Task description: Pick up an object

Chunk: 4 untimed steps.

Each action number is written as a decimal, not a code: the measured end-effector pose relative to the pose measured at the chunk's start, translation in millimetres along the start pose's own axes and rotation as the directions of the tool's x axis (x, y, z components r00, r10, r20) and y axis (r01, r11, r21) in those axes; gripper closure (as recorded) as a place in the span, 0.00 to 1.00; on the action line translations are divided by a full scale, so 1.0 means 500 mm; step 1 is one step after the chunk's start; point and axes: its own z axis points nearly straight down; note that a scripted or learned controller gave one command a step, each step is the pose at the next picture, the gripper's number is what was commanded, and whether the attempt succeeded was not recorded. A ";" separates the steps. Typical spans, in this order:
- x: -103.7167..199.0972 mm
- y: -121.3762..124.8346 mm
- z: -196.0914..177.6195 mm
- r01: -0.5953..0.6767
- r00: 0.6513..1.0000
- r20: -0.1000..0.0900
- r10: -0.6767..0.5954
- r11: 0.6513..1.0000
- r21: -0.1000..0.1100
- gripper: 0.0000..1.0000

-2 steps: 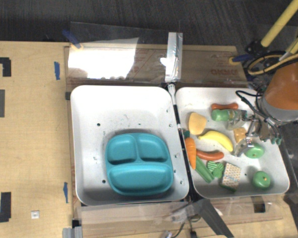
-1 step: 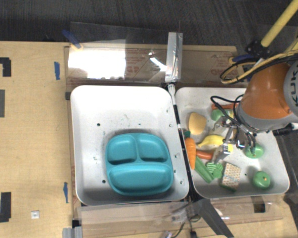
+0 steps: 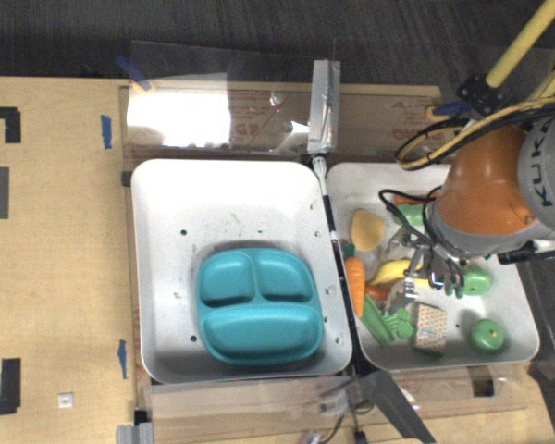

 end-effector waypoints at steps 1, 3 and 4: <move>0.003 0.007 0.000 0.047 0.999 0.002 -0.047 0.999 0.001 0.00; -0.093 -0.012 0.003 0.117 0.993 0.000 -0.117 0.993 0.000 0.00; -0.022 0.000 0.001 0.035 0.999 -0.001 -0.035 0.999 -0.001 0.00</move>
